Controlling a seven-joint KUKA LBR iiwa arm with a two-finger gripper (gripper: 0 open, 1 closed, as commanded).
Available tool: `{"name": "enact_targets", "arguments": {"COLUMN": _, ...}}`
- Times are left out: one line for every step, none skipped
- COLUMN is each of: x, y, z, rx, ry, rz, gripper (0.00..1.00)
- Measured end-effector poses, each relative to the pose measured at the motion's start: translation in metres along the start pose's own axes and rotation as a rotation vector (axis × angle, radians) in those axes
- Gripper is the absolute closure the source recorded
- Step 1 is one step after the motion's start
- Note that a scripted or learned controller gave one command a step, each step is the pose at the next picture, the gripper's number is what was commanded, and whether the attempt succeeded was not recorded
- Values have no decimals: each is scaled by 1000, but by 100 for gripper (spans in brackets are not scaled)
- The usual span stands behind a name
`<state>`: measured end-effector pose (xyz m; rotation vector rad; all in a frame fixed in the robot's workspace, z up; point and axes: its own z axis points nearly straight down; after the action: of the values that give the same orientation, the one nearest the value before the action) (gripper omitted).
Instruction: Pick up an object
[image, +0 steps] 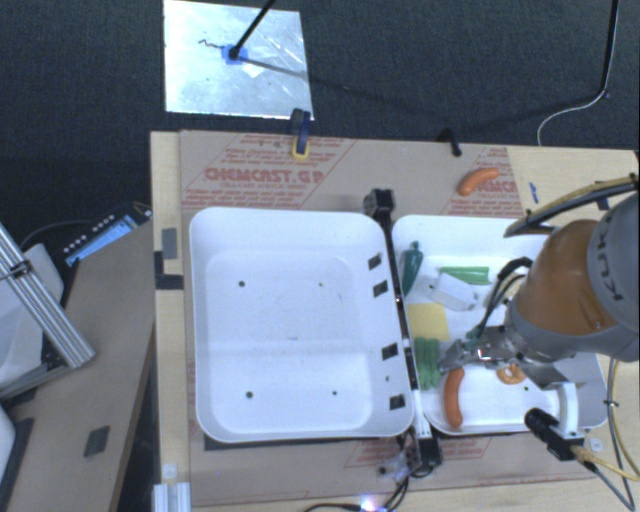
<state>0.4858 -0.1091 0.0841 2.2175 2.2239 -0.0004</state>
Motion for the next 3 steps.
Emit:
{"name": "enact_targets", "arguments": {"x": -1, "y": 2, "z": -11, "rx": -4, "ry": 0, "rz": 0, "gripper": 100}}
{"name": "enact_targets", "arguments": {"x": 1, "y": 3, "z": -251, "rx": -20, "ry": -2, "rz": -4, "gripper": 100}}
{"name": "enact_targets", "arguments": {"x": 99, "y": 54, "z": -331, "rx": -14, "ry": 2, "rz": -12, "gripper": 100}}
